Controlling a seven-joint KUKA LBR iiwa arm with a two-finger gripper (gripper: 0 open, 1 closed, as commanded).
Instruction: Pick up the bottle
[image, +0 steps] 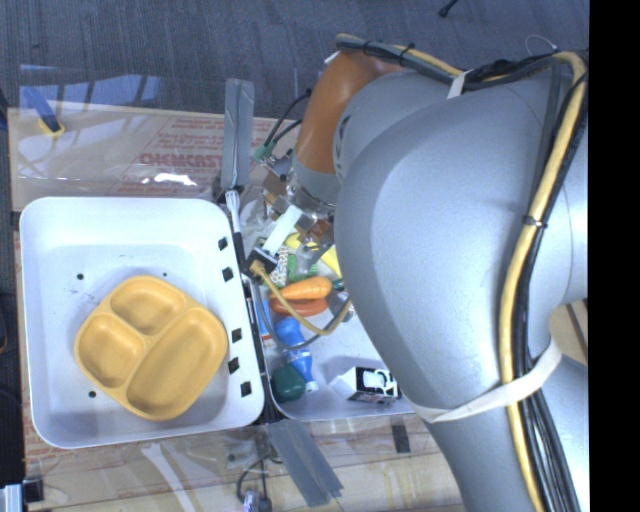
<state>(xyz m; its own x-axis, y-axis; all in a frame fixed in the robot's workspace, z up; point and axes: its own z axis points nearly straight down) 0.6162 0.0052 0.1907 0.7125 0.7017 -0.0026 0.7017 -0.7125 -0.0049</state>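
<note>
Looking down past the bulky grey arm, you find the hand (290, 215) lowered among the right bin's clutter, its grip impossible to judge, with the blue plastic bottle (290, 345) lying just below it, beside the orange carrot-shaped toy (305, 290).

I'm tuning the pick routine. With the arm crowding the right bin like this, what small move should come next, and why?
Probably a short shift toward the near end of the right bin. The end effector sits over clutter at the far end, while the blue bottle lies nearer the camera, past the orange carrot. Nothing shows between its fingers.
</note>
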